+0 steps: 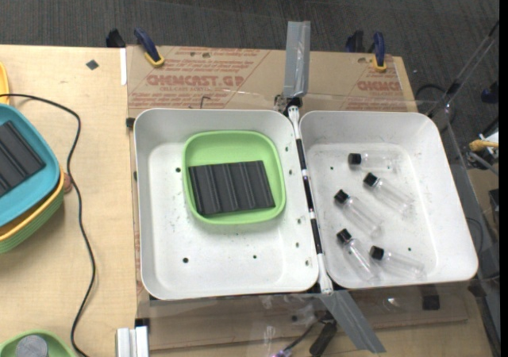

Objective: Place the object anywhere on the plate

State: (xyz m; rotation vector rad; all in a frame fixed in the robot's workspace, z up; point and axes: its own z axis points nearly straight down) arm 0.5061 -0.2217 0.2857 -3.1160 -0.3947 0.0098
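Fingers: state cannot be told; clear black-capped vials (361, 209) lie loose in right white bin (425, 216), square green plate (234, 143) awaits in left bin (163, 220).

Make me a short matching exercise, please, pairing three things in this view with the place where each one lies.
Things:
1. green plate
2. clear vials with black caps
3. black ridged insert

Places:
A. in the right bin
B. on the green plate
C. in the left bin

Pairs: 1-C, 2-A, 3-B
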